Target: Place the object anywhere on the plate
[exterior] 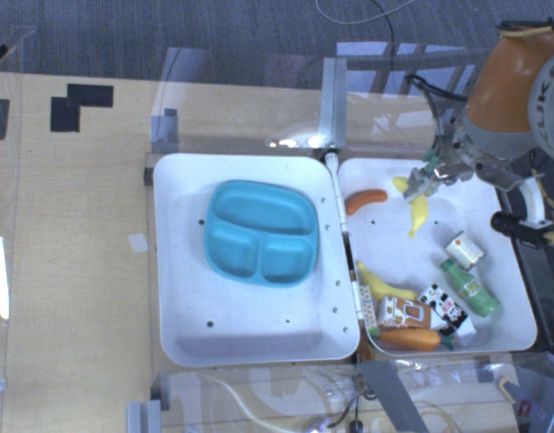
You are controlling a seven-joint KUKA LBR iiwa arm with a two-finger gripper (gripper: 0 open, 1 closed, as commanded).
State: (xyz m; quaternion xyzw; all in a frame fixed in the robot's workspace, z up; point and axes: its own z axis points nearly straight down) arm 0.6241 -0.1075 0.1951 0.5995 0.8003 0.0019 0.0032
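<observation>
The tool (428, 180) sits in the upper right of the frame, over the top part of the right bin (503, 332), at the end of the grey arm with its orange band (504, 79). Its fingers close narrowly on the upper end of a yellow banana (416, 207), which hangs down and slightly to the left from them, its lower tip over the white floor of the bin (whether that tip touches the floor cannot be told from this angle).

Just left of the banana lies an orange-red sausage (364, 200), near the wall between the two bins. Lower in the right bin, a small white cylinder (464, 249) rests right of center, and just below it lies a green bottle (471, 289) on its side. Along the bottom of this bin are a second yellow banana (385, 286), a brown and white carton (401, 312), a black and white spotted carton (444, 309), and an orange carrot (408, 338), all crowded close together.

The left bin (182, 323) holds the blue plate (259, 233), a divided one with three compartments, lying flat in the middle of the frame, well apart from the banana. Both bins rest on the pale wooden surface (69, 260), which carries black marks (78, 105) at the upper left.
</observation>
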